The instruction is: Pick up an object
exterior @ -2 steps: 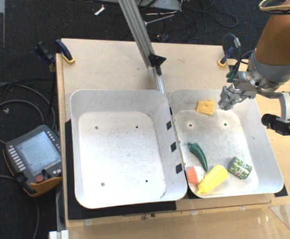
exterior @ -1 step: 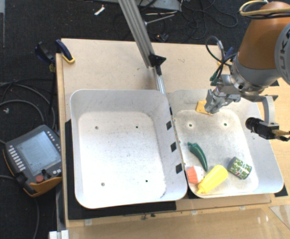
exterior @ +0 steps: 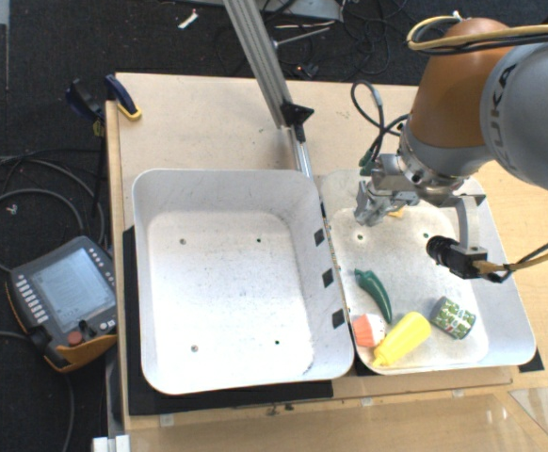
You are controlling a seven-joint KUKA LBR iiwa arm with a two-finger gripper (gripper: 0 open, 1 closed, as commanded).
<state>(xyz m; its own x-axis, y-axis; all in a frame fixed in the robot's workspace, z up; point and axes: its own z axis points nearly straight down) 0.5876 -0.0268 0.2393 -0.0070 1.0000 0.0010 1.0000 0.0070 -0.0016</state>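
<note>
Jaws of the gripper point(exterior: 373, 210): whether open or closed I cannot tell; nothing visible between them. Below it in the right bin point(exterior: 500, 347) lie a green pepper point(exterior: 376, 292), yellow piece point(exterior: 401, 338) and can point(exterior: 454, 316). The pepper looks light, smooth toy plastic; grip across its middle.

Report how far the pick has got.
Done: the arm has reached over the right bin, and the gripper hangs over that bin's far end. In hand: nothing shows between its fingers. Left: the whole grasp. The green pepper, yellow piece, orange and white piece and green can all lie on the bin floor near its front edge, apart from the gripper.
</note>
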